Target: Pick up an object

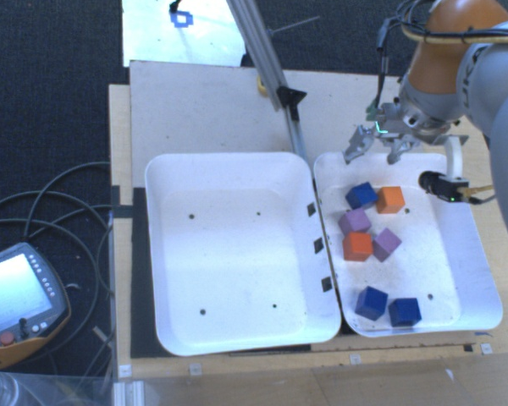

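Fingers [359, 145] spread, holding nothing, gripper [378, 148] hovers above right bin [483, 288]; best descends straight onto isolated orange cube [390, 199], avoiding blue cube [361, 195].

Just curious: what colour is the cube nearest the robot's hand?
Blue cube, seen clearly in the camera view.

No text, label, brand or number can be read anywhere.
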